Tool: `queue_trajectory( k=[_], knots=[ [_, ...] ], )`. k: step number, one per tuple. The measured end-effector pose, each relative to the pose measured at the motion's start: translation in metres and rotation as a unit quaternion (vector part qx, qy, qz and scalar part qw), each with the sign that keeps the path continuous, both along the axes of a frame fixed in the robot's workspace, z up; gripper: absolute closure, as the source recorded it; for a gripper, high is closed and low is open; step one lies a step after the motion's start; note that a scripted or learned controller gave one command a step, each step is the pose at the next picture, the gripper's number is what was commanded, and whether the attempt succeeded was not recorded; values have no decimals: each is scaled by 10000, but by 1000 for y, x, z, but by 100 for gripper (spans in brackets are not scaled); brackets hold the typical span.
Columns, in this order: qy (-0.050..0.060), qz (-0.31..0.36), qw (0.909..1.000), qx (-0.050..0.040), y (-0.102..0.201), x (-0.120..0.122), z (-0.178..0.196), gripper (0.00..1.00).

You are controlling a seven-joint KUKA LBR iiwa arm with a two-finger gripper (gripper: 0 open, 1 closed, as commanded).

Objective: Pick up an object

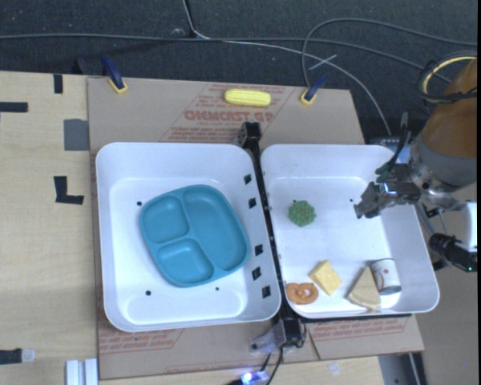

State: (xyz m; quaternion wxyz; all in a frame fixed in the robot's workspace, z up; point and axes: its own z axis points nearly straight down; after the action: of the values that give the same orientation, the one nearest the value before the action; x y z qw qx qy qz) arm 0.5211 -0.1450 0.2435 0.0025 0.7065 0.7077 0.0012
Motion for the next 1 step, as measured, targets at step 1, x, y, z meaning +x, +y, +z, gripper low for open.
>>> queue_trajectory(
  k=[1],
  knots=[
    [17,-4,10000,5,0,0,34,100]
  ],
)
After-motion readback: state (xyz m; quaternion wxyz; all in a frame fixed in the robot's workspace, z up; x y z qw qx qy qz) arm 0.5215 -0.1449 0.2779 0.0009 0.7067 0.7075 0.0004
